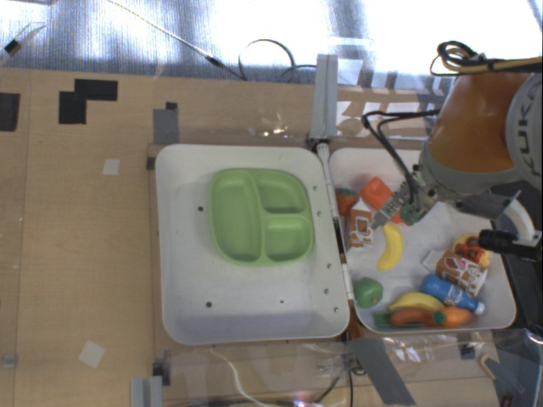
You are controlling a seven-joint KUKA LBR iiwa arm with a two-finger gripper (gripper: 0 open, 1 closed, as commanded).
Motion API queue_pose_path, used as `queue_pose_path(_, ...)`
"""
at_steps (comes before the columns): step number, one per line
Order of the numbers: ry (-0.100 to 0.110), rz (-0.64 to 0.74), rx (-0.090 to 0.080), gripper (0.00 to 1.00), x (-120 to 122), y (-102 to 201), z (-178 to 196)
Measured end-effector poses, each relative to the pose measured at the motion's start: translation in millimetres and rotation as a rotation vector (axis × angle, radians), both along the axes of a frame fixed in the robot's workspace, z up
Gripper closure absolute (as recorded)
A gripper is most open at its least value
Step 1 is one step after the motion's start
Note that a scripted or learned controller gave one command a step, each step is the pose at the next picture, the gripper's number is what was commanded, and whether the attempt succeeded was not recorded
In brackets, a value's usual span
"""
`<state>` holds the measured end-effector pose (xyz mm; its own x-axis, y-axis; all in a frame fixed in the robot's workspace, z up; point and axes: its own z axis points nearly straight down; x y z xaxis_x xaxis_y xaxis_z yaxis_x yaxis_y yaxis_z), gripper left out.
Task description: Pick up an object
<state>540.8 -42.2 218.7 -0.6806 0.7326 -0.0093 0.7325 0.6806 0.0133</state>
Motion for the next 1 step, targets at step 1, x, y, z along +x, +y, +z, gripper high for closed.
queue_pose_path(1,0.009,-0.081,0.0,1.0,12.7,41.9,22.8)
